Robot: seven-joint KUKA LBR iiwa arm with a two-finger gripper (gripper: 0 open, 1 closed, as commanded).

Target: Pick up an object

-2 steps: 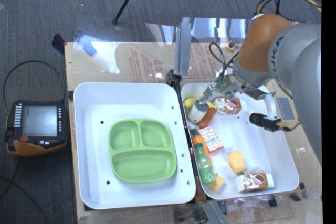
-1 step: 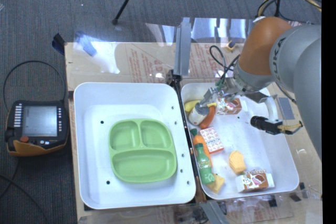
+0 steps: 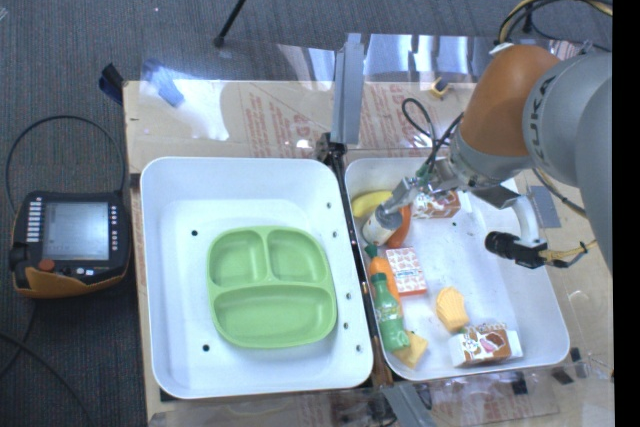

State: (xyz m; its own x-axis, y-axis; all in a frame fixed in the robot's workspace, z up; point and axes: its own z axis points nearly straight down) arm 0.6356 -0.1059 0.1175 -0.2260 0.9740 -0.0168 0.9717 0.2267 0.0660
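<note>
Here, in the camera view, the gripper [image 3: 392, 211] sits low over the far-left corner of the right bin [image 3: 545, 310], its tip at a pale bottle [image 3: 381, 223] that lies beside a banana [image 3: 368, 203]. Whether the claw is wide, narrow or closed on anything I cannot tell; the wrist and the clutter hide that.

The step looks like the reach-and-grasp: the arm is down at a thing, but nothing is shown lifted. The next move would call for a firm close across the bottle's narrow width, then a straight lift clear of the bin wall.

The bottle seems tilted, its long axis running from near-left up toward far-right, along the line of the gripper. Nearer in the same bin lie a green bottle [image 3: 387, 308], long axis near-to-far, and a carton [image 3: 405, 271]. The left bin [image 3: 175, 215] holds a green tray [image 3: 271, 287].
</note>
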